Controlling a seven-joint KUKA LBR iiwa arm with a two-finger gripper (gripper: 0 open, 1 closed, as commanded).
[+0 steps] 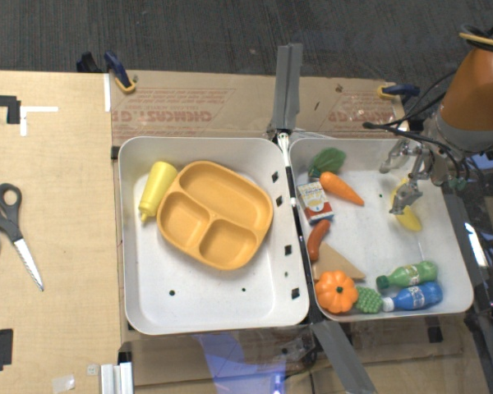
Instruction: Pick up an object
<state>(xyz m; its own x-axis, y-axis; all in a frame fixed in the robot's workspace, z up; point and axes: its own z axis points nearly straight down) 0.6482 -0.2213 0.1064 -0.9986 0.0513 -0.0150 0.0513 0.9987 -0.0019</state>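
Note:
My gripper (404, 189) hangs over the right side of the right bin (370, 245), below the arm's orange band. A small yellow piece (410, 219) lies on the bin floor directly under its tip, and whether they touch is unclear. Further left in this bin are a carrot (342, 187), a green leafy piece (328, 160), a small carton (314, 200) and a red sausage (316, 239).
Along the right bin's near edge lie a tan wedge (338, 261), an orange pumpkin (336, 292), a green bottle (407, 275) and a blue bottle (414, 298). The left bin (148, 294) holds a yellow divided plate (215, 214) and a yellow bottle (155, 189). Scissors (12, 228) lie on the bench.

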